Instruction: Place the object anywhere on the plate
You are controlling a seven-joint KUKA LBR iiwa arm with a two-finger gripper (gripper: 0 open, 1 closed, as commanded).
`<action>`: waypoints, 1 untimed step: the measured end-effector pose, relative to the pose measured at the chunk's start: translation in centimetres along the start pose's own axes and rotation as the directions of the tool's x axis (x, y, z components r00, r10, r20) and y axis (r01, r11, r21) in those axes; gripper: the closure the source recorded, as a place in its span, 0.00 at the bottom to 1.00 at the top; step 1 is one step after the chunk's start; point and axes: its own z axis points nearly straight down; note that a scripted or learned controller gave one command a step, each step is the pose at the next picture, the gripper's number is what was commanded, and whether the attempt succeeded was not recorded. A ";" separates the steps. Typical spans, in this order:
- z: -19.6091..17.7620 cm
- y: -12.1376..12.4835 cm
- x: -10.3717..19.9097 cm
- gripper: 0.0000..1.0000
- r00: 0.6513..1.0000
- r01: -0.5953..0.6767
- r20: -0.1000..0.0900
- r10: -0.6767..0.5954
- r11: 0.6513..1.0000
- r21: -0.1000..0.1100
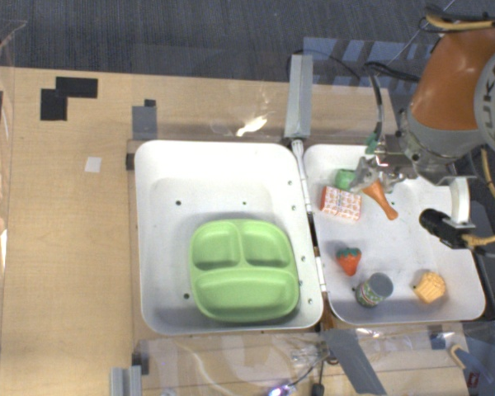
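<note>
A green sectioned plate (243,272) lies in the left bin (161,221), toward its front. My gripper (370,172) hangs low over the back of the right bin (470,295). An orange carrot (382,200) lies slanted just below the gripper, its upper end right at the gripper's tip. A small green piece (345,178) sits directly left of the gripper. I cannot make out whether either one is gripped.
The right bin also holds a pink-and-white checked box (341,203), a red strawberry (349,259), a small tin can (373,289) and a yellow corn piece (430,286). A metal divider (298,106) runs between the bins at the back.
</note>
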 end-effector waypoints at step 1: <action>6.2 -2.5 5.2 1.00 0.993 0.120 -0.002 -0.120 0.993 0.001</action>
